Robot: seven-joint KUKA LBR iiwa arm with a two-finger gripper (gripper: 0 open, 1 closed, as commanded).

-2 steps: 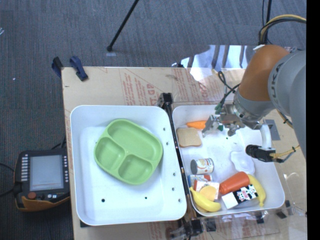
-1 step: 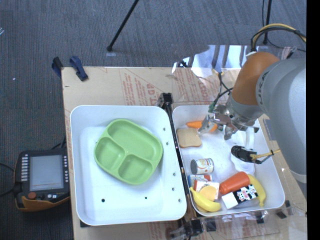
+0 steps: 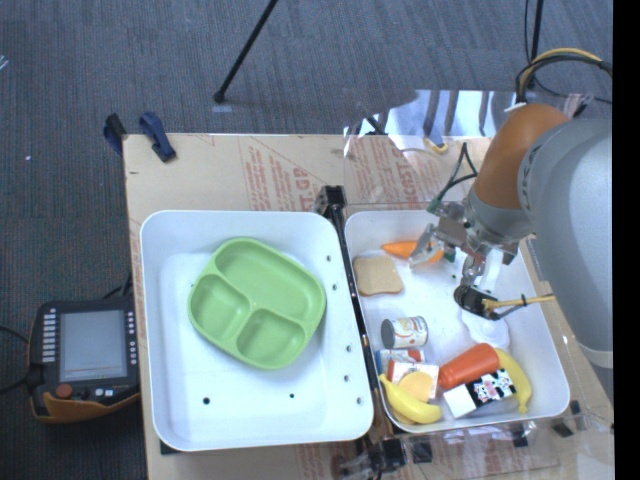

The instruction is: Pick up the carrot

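The carrot (image 3: 410, 251) lies at the far side of the right-hand bin (image 3: 555, 358), its tip touching the pincer (image 3: 436, 245); whether the pincer is clenched cannot be told. Just left of the pincer rests a slice of bread (image 3: 377, 276). A green divided plate (image 3: 257, 302) sits well to its left in the other bin (image 3: 165, 388).

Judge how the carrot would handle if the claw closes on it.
The carrot looks like smooth moulded plastic, so probably stiff, light and somewhat slippery. Its tapered, rounded body lies flat in the right bin, so a nudge may roll it.
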